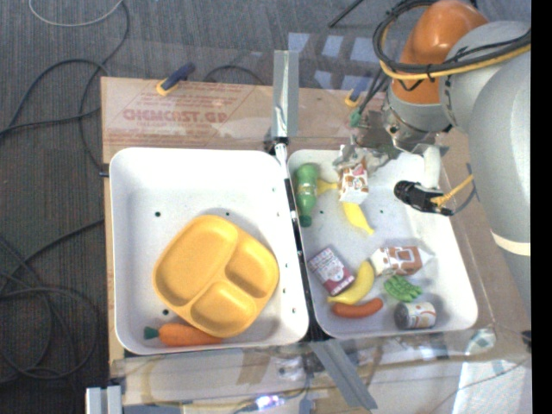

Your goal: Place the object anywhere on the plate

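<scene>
The tool (pixel 355 160) hangs over the right bin (pixel 457 274), upper right, just above a small carton (pixel 354 183). I cannot tell if it grips it. The yellow plate (pixel 216 274), lower left, has nothing on it yet.

Two bins side by side on the bench. Left bin (pixel 129 179): plate (pixel 216 273) at centre-near, carrot (pixel 183 335) just before its near-left edge. Right bin (pixel 453 257): bottle (pixel 305 192) along the left wall, far end. Gripper (pixel 355 164) at the far end with a small carton (pixel 354 183) at its tip, a banana (pixel 359 216) just below that. Nearer: snack packet (pixel 331 270), second banana (pixel 358 285) right of it, sausage (pixel 357 308) before both. Box (pixel 398 260) further right, leafy piece (pixel 400 288) before it, can (pixel 417 315) at the near-right corner.
</scene>
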